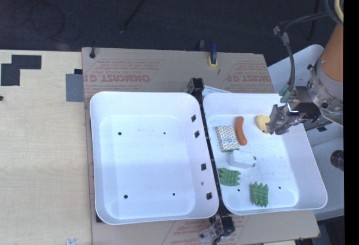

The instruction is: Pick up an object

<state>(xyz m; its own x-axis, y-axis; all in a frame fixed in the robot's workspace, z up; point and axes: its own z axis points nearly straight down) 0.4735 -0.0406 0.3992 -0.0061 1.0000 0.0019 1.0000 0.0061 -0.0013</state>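
Observation:
The right bin (303, 160) holds several small items. An orange sausage-shaped piece (240, 130) lies beside a patterned green-and-white packet (227, 138). Below them rests a white block (242, 159). Two green bumpy pieces lie near the front, one (229, 176) by the divider and one (258, 194) further right. A yellow object (262, 122) sits near the bin's back right. My gripper (275, 126) hangs just to the right of the yellow object, close to or touching it. Nothing shows between its fingers.
The left bin (106, 126) stands beside the right one, joined by a black divider (203, 143). Both rest on a cardboard sheet (146, 67) on the wooden bench. A cable (291, 64) loops above the wrist.

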